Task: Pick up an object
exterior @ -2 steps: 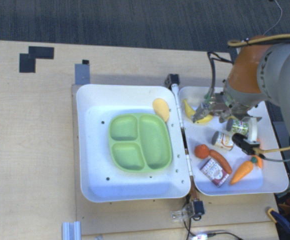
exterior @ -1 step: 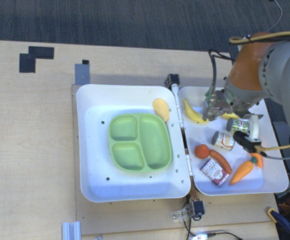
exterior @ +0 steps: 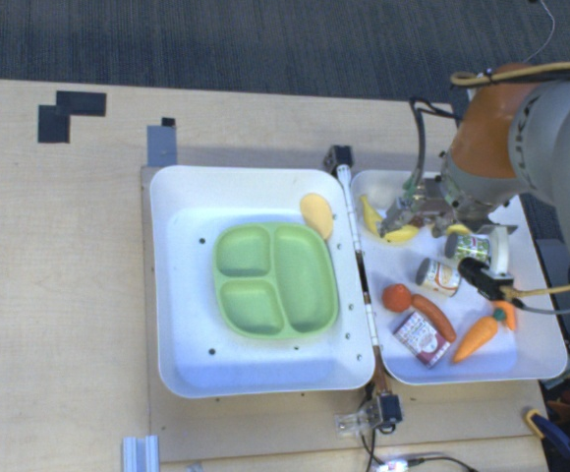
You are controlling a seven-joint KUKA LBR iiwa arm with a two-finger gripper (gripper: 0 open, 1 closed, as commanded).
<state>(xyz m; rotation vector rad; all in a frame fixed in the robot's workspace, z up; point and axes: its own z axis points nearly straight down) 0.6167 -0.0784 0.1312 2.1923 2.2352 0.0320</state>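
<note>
My gripper [exterior: 410, 211] hangs low over the back left part of the right bin [exterior: 541, 362], below the arm's orange band. It sits right at a yellow banana [exterior: 377, 224] that curves along the bin's left wall, and I cannot make out whether it touches the banana. Close by, toward the front, lie a small pale can [exterior: 442, 277] and a green-labelled can [exterior: 473, 247].
Further forward in the right bin are a red tomato [exterior: 396, 297], a red sausage [exterior: 433, 316], a carrot [exterior: 479, 337] and a maroon packet [exterior: 420, 338]. The left bin [exterior: 182, 362] holds a green divided plate [exterior: 273, 280] and a yellow oval piece [exterior: 315, 214] at its back right.
</note>
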